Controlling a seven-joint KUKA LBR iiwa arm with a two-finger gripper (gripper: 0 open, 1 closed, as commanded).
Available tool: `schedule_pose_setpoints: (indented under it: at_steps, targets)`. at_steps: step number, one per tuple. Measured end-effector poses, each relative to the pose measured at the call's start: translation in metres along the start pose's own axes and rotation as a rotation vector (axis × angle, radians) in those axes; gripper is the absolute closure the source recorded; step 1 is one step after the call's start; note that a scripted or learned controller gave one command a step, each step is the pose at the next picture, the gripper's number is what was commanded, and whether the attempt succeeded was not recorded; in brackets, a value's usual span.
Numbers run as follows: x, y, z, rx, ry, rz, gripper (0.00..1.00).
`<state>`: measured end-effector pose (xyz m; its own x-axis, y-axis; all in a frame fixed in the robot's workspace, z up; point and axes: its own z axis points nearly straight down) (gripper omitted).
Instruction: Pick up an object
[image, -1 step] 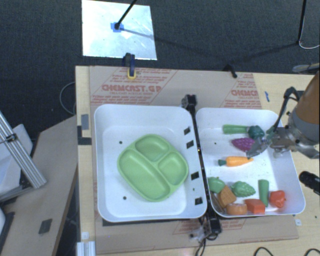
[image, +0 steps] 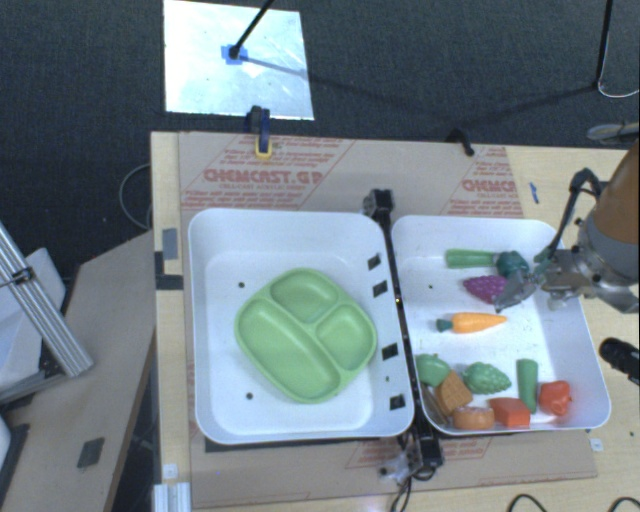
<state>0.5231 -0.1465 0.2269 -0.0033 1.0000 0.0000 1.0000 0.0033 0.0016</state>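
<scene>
The right bin (image: 575, 345) holds several toy foods. A purple bunch of grapes (image: 484, 288) lies beside a dark teal piece (image: 512, 264) and a long green vegetable (image: 470, 258). An orange carrot (image: 473, 322) lies below them. My gripper (image: 518, 290) reaches in from the right, low over the bin, with its tip right next to the grapes and just under the teal piece. Nothing is seen lifted off the bin floor.
Along the right bin's front edge lie a green leafy piece (image: 487, 377), a green cylinder (image: 526, 378), a red tomato (image: 555, 397), a red block (image: 510, 411) and an orange wedge (image: 452, 392). The left bin (image: 215, 250) holds a green divided plate (image: 305, 335).
</scene>
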Motion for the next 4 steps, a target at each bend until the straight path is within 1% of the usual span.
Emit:
schedule_pose_setpoints:
  at_steps: [1, 2, 3, 4]
  targets:
    - [-0.006, -0.003, 0.061, 0.005, 0.001, 0.002, 0.00]
    - [-0.005, -0.013, 0.109, 0.006, 0.002, 0.003, 0.00]
    - [-0.005, -0.013, 0.144, 0.004, 0.002, 0.003, 0.00]
    - [-0.006, -0.012, 0.132, -0.001, 0.000, 0.002, 1.00]
